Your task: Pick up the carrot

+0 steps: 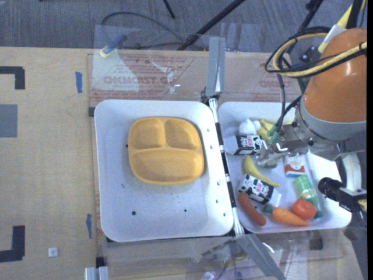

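Observation:
The carrot (289,216) is orange and tapered, and it lies near the front edge of the right bin (336,217), between a reddish sausage (251,209) and a red tomato (304,209). My gripper (274,154) hangs over the middle of the right bin, above a yellow banana (256,170), well behind the carrot. The grey arm with its orange band (338,80) covers the bin's back right part. Nothing shows between the gripper's tips.
The left bin (111,214) holds a yellow three-compartment plate (166,150). The right bin also holds two black-and-white cartons (258,187), a green bottle (304,187), a red-and-white packet (295,167) and a white item (249,125). A metal divider (221,150) separates the bins.

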Robot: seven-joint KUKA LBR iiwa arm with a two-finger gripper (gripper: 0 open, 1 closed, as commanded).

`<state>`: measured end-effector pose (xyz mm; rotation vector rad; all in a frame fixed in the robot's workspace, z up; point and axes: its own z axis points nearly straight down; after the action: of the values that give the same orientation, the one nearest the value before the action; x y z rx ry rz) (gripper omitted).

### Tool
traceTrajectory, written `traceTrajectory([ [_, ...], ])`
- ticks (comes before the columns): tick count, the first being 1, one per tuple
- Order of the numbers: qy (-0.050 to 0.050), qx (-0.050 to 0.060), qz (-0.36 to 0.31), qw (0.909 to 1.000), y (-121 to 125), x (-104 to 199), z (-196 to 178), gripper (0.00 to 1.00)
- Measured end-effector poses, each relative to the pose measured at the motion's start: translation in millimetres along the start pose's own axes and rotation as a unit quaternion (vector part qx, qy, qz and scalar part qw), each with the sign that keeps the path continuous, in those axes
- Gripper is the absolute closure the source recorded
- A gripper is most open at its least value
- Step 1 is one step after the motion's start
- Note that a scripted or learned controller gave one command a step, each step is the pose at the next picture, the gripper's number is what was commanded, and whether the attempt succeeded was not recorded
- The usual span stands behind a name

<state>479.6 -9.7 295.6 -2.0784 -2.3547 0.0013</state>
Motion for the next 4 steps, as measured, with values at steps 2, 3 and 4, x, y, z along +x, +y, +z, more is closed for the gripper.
traceTrajectory([
  [2, -0.001, -0.001, 0.273, 0.9621, 5, 37, -89, 1.00],
  [3, 0.000, 0.002, 0.396, 0.9183, -3, -19, -37, 1.00],
  [4, 0.000, -0.001, 0.622, 0.7833, 3, 20, -72, 1.00],
])
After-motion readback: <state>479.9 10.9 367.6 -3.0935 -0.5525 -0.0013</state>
